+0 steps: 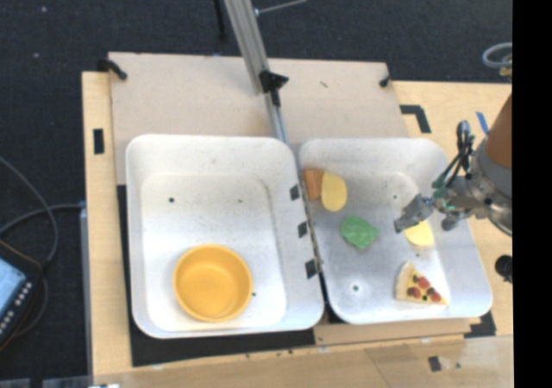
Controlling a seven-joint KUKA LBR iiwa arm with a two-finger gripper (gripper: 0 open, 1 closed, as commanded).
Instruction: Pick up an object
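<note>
My gripper hangs over the right bin, near its right wall. Its two dark fingers stand apart, so it is open. A small yellow piece lies on the bin floor just under and between the fingertips, partly covered by them. A green lump lies to the left of it. A pizza slice lies toward the front right corner. A yellow oval piece rests against a brown piece by the bin's left wall.
The left bin holds a yellow bowl near its front. A slanted aluminium rail runs from the top down to the gap between the bins. Cables hang beside the arm's wrist.
</note>
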